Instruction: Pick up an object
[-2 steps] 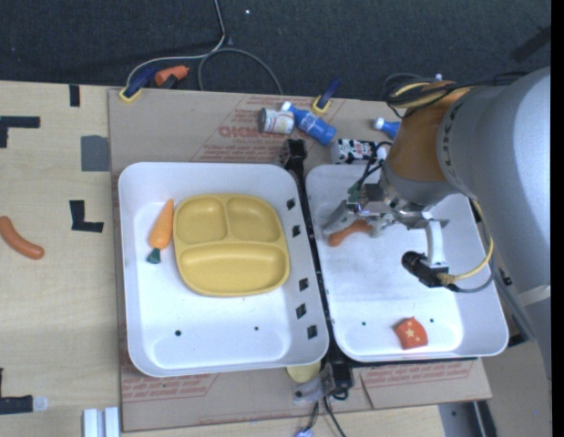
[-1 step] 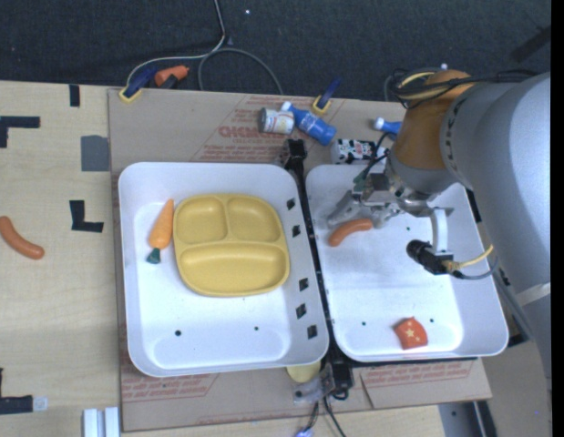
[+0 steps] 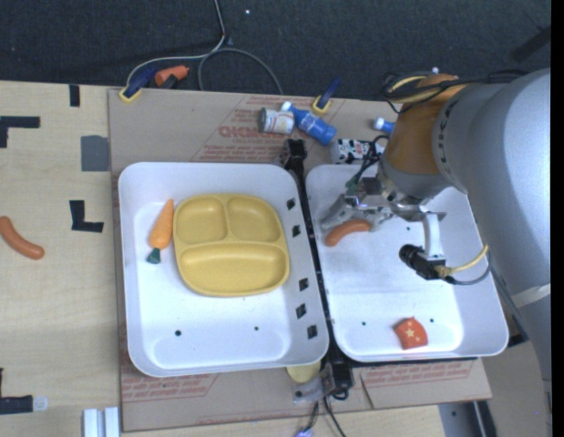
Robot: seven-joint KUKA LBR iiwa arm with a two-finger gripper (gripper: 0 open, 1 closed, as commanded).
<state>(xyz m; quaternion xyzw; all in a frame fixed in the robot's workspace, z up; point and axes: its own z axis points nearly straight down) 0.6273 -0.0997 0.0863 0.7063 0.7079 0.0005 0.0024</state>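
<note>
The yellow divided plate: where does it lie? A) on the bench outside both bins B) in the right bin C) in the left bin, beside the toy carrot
C: the yellow divided plate rests in the left bin, with the toy carrot along its left edge.

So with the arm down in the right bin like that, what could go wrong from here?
1. The tool sits right by the sausage, near the bin's left wall; it might nudge the sausage aside instead of lifting it.
2. A round sausage could slip out as the arm rises.
3. The strawberry lies far off at the bin's near edge, so a miss here leaves a long reach.
</note>
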